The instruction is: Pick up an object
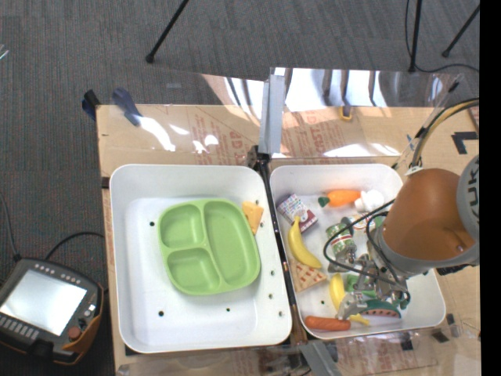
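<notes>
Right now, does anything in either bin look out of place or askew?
One thing: an orange wedge sits half-tucked beneath the green divided plate at its right rim in the left bin. The right bin's toy food is jumbled, nothing damaged.

Bins (125, 210): two, white
Divided green plates (209, 246): one
Bananas (300, 245): one
Carrots (342, 198): two
Teach pendants (48, 308): one

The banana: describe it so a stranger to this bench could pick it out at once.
Look in the right-hand white bin, the one crowded with toy food beside the bin that holds the green divided plate. Along its left side, near the wall between the two bins, lies the banana, a long curved yellow piece. The carrots near it are orange, and no other yellow piece there is as long.
</notes>
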### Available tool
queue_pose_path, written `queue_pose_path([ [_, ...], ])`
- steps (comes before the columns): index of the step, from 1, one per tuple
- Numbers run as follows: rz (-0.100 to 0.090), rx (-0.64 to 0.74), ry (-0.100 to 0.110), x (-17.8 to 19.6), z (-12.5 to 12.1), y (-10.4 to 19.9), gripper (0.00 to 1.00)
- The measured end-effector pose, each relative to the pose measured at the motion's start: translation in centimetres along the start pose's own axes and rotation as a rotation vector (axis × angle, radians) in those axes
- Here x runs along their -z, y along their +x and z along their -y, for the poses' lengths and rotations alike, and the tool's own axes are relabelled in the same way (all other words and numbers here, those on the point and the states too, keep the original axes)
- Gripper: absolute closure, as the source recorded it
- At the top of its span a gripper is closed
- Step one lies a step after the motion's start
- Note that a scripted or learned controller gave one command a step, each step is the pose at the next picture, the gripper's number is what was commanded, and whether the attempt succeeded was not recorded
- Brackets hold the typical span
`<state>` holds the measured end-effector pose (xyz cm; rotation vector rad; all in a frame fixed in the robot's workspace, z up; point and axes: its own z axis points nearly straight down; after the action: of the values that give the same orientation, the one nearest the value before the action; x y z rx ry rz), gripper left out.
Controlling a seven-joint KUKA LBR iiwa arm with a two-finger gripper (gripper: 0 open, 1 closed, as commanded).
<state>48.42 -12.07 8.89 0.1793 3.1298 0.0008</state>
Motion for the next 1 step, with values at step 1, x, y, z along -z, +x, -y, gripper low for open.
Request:
queue_pose_path([
  [1,0.005,-0.094,0.0,0.04,-2.84,0.73,0.0],
])
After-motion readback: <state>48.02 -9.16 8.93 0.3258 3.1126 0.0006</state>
